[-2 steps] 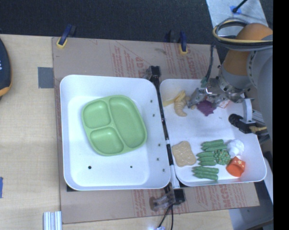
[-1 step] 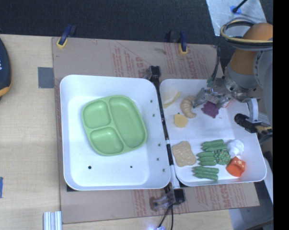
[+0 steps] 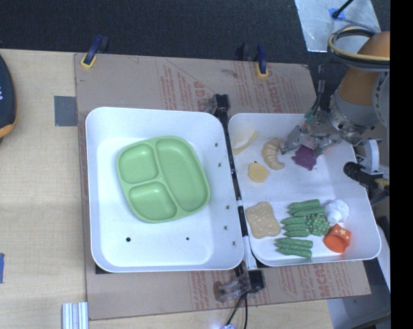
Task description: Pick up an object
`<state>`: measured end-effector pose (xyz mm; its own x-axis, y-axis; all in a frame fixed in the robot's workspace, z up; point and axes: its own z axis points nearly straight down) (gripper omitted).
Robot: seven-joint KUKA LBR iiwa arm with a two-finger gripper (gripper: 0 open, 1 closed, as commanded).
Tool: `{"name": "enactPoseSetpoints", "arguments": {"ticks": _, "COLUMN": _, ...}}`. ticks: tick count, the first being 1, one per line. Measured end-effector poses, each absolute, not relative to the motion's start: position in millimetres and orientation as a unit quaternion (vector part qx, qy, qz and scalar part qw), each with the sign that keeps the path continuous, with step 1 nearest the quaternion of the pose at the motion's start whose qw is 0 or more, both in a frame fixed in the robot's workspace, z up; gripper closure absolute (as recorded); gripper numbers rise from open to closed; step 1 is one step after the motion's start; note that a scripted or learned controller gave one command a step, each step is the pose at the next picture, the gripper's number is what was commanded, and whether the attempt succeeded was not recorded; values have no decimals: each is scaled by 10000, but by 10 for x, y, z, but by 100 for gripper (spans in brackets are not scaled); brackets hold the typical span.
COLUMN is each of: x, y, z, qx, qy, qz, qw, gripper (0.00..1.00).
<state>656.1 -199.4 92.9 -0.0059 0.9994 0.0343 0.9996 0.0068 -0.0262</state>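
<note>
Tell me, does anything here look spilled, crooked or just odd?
Nothing looks spilled or broken. One oddity: the green divided plate sits askew in the left bin with no food on it, while the toy food lies loose in the right bin.

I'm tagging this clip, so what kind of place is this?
Probably a robotics lab bench: two white bins clamped to a board, toy food like green beans, and the arm's end effector.

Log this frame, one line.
phase: reaching | end effector: over right bin, beside purple piece | grasp: unconfirmed | green tray: left bin
</note>
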Motion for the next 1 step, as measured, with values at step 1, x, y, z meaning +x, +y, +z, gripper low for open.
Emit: {"name": "enactPoseSetpoints", "arguments": {"ticks": 1, "x": 6433, "y": -2054, "z": 926, "qx": -7046, "qy": -7095, "qz": -14, "qw": 67, "gripper": 0}}
